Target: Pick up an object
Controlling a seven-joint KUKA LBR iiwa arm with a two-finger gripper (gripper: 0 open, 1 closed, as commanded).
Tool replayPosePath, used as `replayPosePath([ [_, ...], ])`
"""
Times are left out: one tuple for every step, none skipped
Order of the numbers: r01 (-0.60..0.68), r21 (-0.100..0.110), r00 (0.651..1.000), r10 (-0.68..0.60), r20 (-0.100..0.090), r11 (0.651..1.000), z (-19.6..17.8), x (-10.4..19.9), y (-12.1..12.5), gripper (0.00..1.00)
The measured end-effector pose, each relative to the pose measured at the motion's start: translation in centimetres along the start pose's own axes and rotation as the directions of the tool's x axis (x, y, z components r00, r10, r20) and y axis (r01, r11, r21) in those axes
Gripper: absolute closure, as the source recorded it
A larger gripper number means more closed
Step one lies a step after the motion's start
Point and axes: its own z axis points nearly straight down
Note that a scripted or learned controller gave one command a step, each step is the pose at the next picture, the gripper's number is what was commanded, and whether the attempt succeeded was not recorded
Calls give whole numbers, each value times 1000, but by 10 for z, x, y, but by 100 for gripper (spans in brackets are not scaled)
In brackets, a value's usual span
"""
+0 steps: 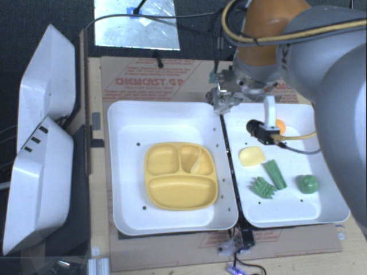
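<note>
Camera view puts every candidate for the pick in the right bin [298, 211]. I see a yellow piece [252, 156], a green stick [274, 174] just beside it, and a spiky green piece [263, 187] close against the stick's lower end. A green ball [308, 184] sits apart toward the right wall, and an orange piece [280, 125] is half hidden farther back. All five lie flat on the bin floor; none is lifted or tilted as if gripped.

My gripper [221, 101] hangs at the far end of the seam where the two bins meet, above the rims rather than over any object. The yellow piece is the nearest thing to it, and even that is well apart. From this angle I cannot tell whether the gripper is released or clenched, and I see nothing carried in it. The arm [327, 56] reaches in over the right bin's far corner.

As I judge it, the pick has not begun in any way that counts: no contact, no grasp, no lift. What is left is the whole job: choose a target, move over it, descend, close, raise.

Beyond that, the left bin [126, 130] holds a yellow plate [180, 182] with three compartments, lying level. Both bins rest on cardboard [149, 79], with a shiny sheet [137, 16] behind.
</note>
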Motion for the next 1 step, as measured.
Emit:
replayPosePath([
  [-1, 0, 1000, 1, 0, 1000, -6, 50, 5, 100],
])
